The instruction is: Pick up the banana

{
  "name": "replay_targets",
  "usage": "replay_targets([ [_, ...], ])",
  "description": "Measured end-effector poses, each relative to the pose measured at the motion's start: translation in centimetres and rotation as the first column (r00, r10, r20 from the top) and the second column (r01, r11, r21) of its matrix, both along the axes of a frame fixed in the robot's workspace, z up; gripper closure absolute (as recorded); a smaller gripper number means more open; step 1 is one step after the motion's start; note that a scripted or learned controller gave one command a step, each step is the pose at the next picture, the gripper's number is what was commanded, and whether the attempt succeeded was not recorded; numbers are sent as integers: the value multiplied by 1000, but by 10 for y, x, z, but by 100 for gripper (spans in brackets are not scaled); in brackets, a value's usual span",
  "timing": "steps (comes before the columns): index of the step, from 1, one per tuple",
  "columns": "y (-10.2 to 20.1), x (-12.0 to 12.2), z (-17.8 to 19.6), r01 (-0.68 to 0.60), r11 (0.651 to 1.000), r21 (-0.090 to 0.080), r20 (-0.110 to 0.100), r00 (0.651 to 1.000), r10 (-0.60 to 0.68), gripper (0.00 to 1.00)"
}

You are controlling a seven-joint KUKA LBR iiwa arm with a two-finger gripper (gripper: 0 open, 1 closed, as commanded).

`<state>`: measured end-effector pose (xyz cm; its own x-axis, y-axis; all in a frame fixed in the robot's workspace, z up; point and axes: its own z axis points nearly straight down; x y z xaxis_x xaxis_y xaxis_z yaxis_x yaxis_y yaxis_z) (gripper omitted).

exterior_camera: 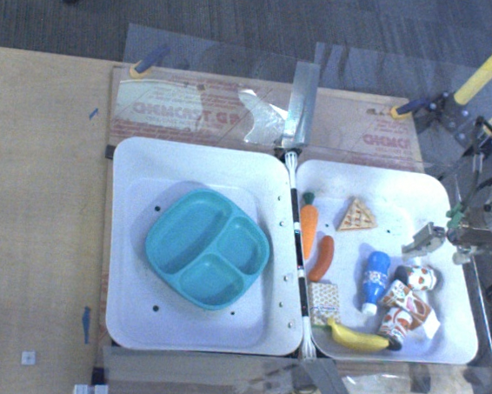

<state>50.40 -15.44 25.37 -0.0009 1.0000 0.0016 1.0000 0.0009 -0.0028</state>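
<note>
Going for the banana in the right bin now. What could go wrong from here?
1. The banana lies against the right bin's front wall, so the claw may strike the rim coming down.
2. A patterned bottle and a small checkered block touch or nearly touch its ends; the claw might catch those instead.
3. The claw sits well behind, above the far side; its path crosses the blue bottle.

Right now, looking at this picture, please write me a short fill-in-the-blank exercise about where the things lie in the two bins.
1. The banana lies in the ____ bin, near its front edge.
2. The teal divided tray has ____ compartments.
3. The carrot lies directly beside the ____ sausage.
4. The end effector is above the right bin's ____ edge.

Missing words: right; three; red; right
</note>
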Motion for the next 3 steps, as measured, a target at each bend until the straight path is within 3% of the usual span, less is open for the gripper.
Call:
replay_targets([
  [1, 46, -5, -139, -145, 989, -1, 3, 989, 145, 0],
  [2, 57, -16, -158, -177, 984, -11, 32, 984, 177, 0],
  [3, 89, 35, -69, -65, 998, -2, 3, 998, 65, 0],
])
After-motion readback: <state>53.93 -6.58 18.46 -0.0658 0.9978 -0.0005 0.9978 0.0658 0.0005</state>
